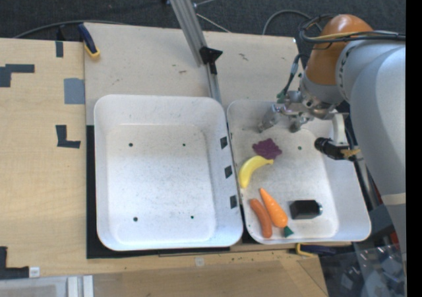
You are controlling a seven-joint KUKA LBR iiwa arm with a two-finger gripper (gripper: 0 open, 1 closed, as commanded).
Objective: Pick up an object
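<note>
The gripper (pixel 283 117) is hovering at the right bin's (pixel 343 223) far edge, jaws looking parted and holding nothing, nearest the purple grapes (pixel 267 149), likely light, rubbery, best pinched across the middle.

One fixed camera above the bench (pixel 39 111), angled down, both white bins (pixel 105 157) in frame

Several small objects are being held in the right bin (pixel 343 223). A purple grape bunch (pixel 267 149) is lying near its middle, with a curved yellow banana (pixel 252 169) just below it. Two orange carrots (pixel 267 213) are lying side by side at the front, beside a black block (pixel 305 209).
</note>
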